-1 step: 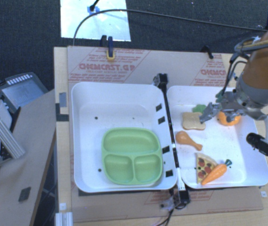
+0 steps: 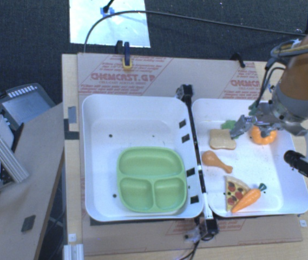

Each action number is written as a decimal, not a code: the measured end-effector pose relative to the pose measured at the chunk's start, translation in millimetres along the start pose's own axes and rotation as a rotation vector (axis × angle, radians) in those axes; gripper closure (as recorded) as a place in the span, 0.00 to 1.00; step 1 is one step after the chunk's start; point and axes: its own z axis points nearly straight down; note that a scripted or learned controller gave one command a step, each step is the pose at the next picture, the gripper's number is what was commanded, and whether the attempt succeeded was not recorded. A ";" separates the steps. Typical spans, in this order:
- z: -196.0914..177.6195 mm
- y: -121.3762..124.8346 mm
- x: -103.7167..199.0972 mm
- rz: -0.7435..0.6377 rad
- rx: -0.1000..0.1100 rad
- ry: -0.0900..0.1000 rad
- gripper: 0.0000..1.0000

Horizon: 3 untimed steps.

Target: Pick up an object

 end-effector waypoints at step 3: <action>145.3 2.1 -5.7 0.009 -0.020 -0.014 0.00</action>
